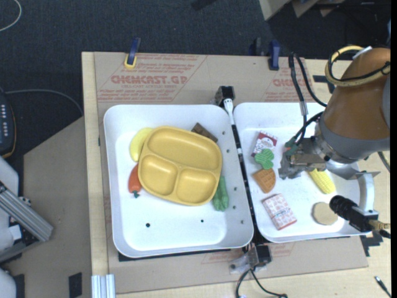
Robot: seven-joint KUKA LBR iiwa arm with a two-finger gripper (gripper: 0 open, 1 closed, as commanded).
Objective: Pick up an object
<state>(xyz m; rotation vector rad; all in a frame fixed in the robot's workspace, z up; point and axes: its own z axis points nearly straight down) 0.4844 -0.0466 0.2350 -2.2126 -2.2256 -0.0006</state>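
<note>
We are hovering our gripper in the right bin, whether released or clenched we cannot tell, with the green toy lying just left of it and the corn cob just right of it.

Table: tan board top printed with red lettering, held by a yellow clamp at 11 o'clock and a blue clamp at 1 o'clock. Floor: dark carpet, thin white cable looped at 10 o'clock. Lighting: even.
</note>
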